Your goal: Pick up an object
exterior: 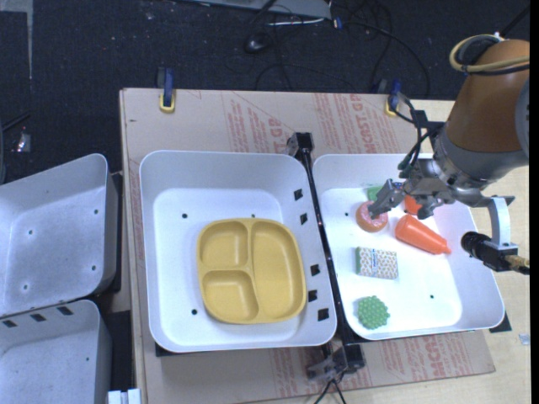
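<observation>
Camera view: hand (394, 199) beside carrot (421, 235), donut (371, 217).

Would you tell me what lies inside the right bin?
Inside the right bin: a pink round piece, an orange carrot, a small printed box and a green ball. The gripper covers part of its far side.

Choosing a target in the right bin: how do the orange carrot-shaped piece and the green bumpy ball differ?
The carrot is orange, long and tapered, lying on its side; the green ball is round and knobbly. The carrot sits at the far side, close by the gripper; the ball lies at the near edge, apart from it. Both rest loose in the right bin.
</observation>
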